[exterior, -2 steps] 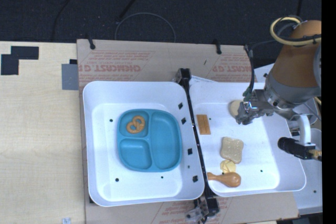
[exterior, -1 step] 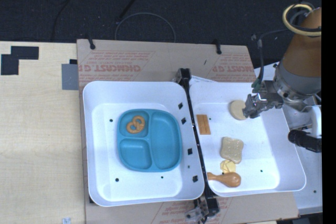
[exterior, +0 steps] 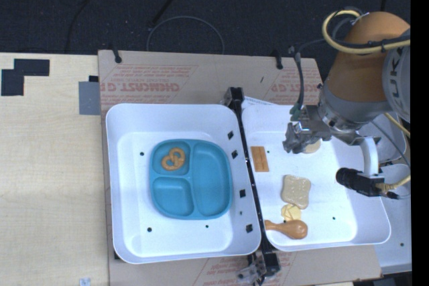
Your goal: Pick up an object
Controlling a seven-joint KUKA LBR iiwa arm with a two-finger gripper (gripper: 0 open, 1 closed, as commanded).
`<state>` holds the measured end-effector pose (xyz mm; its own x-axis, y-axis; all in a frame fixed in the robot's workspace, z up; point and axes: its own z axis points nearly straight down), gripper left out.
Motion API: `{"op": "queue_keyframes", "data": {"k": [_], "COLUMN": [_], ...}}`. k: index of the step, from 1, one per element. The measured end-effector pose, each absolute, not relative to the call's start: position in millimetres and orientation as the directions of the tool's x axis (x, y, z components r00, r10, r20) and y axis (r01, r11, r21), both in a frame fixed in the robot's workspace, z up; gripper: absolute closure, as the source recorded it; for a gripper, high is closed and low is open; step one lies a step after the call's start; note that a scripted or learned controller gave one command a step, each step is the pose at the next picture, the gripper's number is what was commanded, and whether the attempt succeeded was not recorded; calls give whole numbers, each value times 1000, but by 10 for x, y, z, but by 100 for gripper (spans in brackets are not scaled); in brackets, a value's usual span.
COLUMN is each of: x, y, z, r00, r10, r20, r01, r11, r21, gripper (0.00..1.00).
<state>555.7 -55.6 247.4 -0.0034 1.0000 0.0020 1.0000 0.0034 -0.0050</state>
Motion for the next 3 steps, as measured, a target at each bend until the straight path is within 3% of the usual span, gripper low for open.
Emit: {"op": "queue_keyframes", "data": {"k": [3], "x": [5921], "y": [1047], "z": [2361], "r00": [-4], "r10": [1000], "r20": [2], "r01": [1000], "r11": [4], "r21": [-2], "gripper": [100]}}
